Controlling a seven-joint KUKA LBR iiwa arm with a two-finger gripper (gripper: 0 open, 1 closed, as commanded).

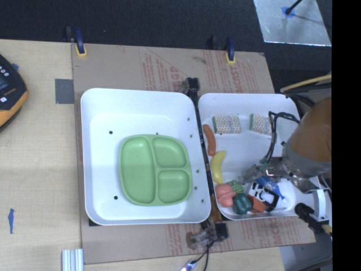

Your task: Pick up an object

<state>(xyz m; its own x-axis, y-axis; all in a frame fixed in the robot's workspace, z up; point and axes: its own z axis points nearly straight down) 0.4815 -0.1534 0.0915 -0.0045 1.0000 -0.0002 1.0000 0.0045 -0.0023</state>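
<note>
One banana (218, 166), long axis seemingly near-vertical, top tipped right.

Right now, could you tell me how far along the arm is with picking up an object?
Nothing looks picked yet: the green divided plate in the left bin carries no item. In hand: the end effector is low in the right bin, over the pile by the dark green toy. The yellow banana and the rest lie loose. Grasping and lifting remain.
</note>
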